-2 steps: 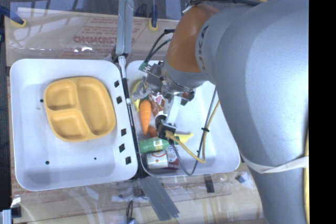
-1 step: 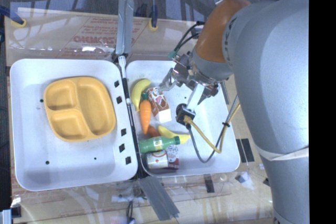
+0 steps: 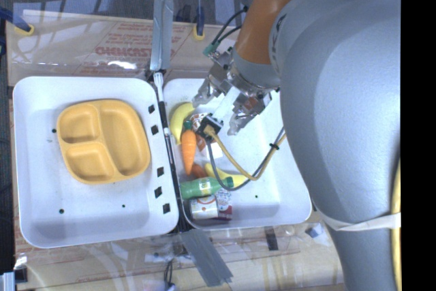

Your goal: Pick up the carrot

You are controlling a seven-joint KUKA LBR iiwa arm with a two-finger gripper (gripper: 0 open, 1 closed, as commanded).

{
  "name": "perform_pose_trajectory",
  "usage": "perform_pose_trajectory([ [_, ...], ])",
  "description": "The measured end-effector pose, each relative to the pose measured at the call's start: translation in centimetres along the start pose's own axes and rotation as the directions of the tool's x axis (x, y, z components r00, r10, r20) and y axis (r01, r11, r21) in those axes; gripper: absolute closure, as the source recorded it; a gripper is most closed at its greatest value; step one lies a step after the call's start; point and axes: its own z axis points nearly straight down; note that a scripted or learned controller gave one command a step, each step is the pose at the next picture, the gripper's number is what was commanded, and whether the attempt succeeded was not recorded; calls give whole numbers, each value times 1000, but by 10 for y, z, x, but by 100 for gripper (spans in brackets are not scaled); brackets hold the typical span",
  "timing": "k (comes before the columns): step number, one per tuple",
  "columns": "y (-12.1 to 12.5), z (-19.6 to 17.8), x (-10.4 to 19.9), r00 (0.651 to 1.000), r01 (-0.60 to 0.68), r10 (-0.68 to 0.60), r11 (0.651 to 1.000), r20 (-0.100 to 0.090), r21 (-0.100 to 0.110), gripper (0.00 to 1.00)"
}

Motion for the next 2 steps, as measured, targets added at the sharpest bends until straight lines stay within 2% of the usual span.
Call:
perform_pose_trajectory([
  [1, -1, -5, 2, 1000, 12, -12, 1000, 6, 5, 100],
  [2, 53, -50, 29, 978, 208, -208, 978, -2, -2, 100],
])
